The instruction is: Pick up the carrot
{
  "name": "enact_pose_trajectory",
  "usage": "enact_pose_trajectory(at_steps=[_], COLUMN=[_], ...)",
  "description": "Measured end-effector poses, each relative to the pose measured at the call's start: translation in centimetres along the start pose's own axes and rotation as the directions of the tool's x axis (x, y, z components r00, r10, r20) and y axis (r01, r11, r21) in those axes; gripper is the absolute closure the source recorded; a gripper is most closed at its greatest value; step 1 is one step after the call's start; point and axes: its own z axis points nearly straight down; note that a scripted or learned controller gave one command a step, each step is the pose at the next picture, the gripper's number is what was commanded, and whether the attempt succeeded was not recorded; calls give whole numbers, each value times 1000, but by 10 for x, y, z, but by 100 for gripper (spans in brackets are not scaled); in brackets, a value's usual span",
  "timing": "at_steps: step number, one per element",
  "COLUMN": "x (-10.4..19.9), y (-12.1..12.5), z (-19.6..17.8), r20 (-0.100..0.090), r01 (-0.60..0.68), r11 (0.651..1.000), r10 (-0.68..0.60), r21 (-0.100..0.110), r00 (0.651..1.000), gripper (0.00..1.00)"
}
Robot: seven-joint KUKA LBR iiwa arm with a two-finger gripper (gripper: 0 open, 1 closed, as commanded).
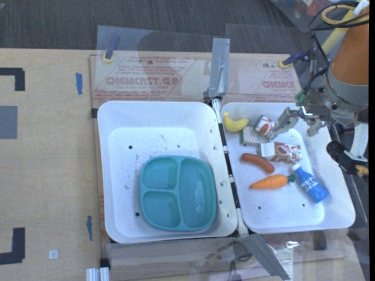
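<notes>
My fingers (297, 122) hang apart up past the carrot (270, 182), and that blue bottle (309, 184) touching its leafy end could easily get snagged instead.

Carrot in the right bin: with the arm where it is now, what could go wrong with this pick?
1. The carrot lies close beside the red sausage and the blue bottle, so the claw may nudge or catch a neighbour.
2. The claw sits over the packets near the small can, well short of the carrot, so a straight descent would probably land on the wrong item.
</notes>
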Motion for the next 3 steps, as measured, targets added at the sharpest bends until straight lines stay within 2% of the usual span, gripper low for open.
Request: enact_pose_trajectory(at_steps=[1, 2, 3], x=[-13, -14, -16], y=[-38, -57, -56], z=[135, 185, 175], r20=[1, 2, 5], r01=[33, 326, 320], r11=[999, 945, 947], r10=[-33, -326, -320], r21=[-2, -8, -14], r00=[999, 946, 947], gripper=[0, 0, 100])
